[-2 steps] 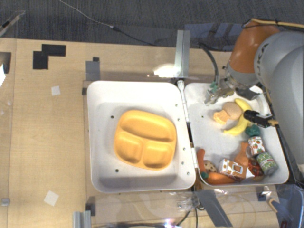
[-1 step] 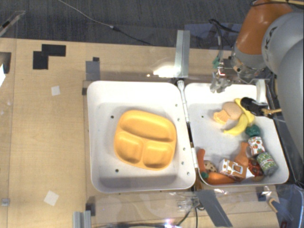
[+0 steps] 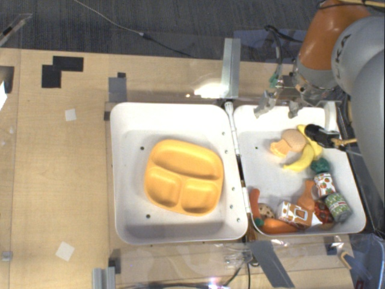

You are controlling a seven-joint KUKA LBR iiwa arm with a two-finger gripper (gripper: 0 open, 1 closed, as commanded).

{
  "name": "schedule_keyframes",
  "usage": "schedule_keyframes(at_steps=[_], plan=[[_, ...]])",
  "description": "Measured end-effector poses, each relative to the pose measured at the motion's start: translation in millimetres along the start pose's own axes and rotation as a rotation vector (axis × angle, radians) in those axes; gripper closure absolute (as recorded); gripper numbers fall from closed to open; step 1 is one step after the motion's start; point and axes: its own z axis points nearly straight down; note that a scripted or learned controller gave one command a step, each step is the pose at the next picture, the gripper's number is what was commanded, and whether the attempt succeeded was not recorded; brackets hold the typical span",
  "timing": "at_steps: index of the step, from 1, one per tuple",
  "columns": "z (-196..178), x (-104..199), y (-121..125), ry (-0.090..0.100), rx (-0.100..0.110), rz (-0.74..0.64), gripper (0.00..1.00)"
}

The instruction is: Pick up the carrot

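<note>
The carrot [image 3: 278,224] lies along the right bin's [image 3: 264,134] front edge, crowded by small cartons [image 3: 295,212], while the gripper [image 3: 278,104] hangs spread open, I think, over the back edge, so it should descend squarely across the carrot's bare middle

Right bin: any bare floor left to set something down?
Bare floor in the right bin: its left half, between the divider wall and the banana. Crowded along the near wall, where the carrot lies among cans and cartons.
</note>
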Motion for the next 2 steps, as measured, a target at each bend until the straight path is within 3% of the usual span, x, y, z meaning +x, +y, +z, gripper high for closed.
schedule_keyframes(at_steps=[1,2], plan=[[86.7,-47.9,-23.0,-0.002,-0.008,0.002,0.00],[99.2,-48.8,-51.0,0.001,0.000,0.021,0.00]])
